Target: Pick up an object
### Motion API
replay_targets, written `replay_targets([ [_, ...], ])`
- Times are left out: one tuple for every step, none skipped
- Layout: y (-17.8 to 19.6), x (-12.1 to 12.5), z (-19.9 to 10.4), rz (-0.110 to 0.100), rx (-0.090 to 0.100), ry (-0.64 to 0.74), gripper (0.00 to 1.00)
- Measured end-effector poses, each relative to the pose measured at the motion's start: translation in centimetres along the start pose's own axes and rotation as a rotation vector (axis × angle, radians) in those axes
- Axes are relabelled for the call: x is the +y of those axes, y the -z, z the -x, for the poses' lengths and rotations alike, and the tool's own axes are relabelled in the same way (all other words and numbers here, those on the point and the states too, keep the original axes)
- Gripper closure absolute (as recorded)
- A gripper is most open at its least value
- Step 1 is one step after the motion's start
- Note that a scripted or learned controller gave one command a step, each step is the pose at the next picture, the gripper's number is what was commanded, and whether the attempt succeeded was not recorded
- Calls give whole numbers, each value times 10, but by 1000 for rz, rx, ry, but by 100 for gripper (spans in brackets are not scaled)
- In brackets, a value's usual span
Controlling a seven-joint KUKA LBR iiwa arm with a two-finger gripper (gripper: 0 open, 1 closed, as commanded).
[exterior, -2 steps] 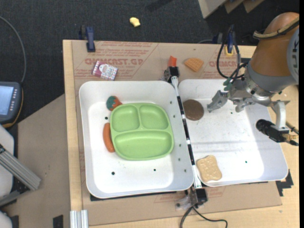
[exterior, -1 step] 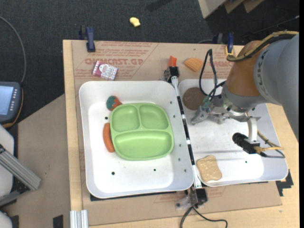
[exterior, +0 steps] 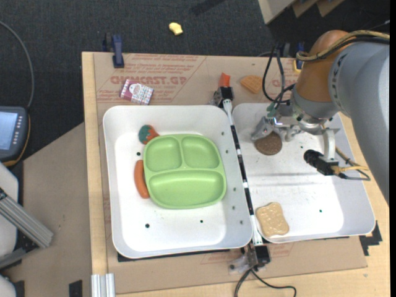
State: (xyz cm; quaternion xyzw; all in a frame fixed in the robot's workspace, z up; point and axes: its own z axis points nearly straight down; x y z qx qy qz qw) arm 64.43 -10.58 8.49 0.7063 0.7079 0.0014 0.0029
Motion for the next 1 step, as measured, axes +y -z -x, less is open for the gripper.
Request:
replay_targets([
  [11,-1,-1,0,0,0,100],
])
